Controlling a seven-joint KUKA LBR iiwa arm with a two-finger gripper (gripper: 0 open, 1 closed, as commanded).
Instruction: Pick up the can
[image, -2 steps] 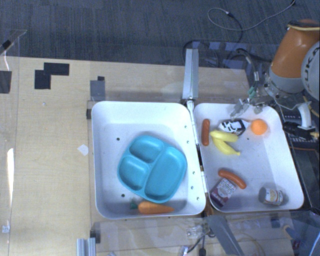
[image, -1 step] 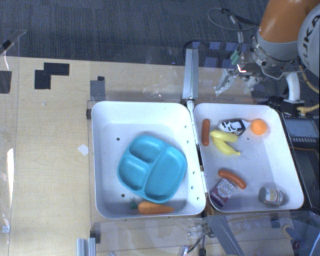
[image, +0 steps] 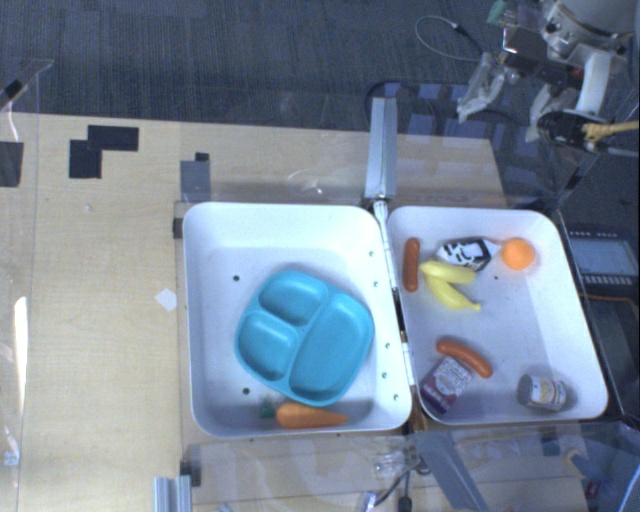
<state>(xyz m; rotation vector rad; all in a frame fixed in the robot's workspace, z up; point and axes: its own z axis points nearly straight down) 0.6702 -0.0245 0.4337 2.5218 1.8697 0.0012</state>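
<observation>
The can (image: 543, 392), small and greyish with a pale label, lies on its side in the front right corner of the right bin (image: 570, 300). My gripper (image: 510, 98) hangs high at the back right, beyond the far rim of that bin and well away from the can. Its fingers (image: 477, 90) are spread apart with nothing between them.
The right bin also holds a purple packet (image: 447, 383), two sausages (image: 465, 357) (image: 411, 264), a banana (image: 450, 283), a black-and-white item (image: 466, 252) and an orange (image: 517, 255). The left bin (image: 210, 300) holds a blue divided plate (image: 305, 335) and a carrot (image: 310, 416).
</observation>
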